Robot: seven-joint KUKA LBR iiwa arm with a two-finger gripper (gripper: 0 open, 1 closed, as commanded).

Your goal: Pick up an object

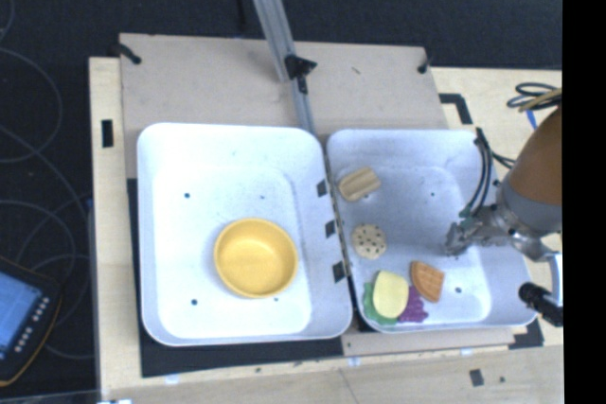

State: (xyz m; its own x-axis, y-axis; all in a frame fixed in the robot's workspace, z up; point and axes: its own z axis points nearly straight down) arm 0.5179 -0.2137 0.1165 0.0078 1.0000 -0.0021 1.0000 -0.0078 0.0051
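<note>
Two white bins sit side by side on the tabletop (237, 80), and we read them from the near edge back. Nearest us in the right bin (407, 156), a yellow-green plastic piece (389, 294) lies against the front wall with something purple (415, 311) tucked beside it; the purple part is mostly hidden and we can't make out what it is. Just beside them lies a small orange wedge-shaped item (427, 280), ridged on top. In the left bin (170, 166) a yellow bowl (255, 256) sits upright, near the front, well apart from the rest.

Further back in the right bin: a round tan cookie-like disc with dark specks (368, 241) near the divider, then a beige block-like piece (359, 184) behind it, tilted.

The pincer (461, 237) hangs over the right half of the right bin, right of the disc and above the orange wedge, apart from both. It is small and blurred; we cannot tell how wide it stands, and we see nothing in it. The arm (540, 175) is cut off at the right edge, orange band visible, cables (483, 175) running down its side.

Farthest back, a grey metal rail (270, 5) slants across the tabletop. A screen device (19, 317) is cut off at the lower left.
</note>
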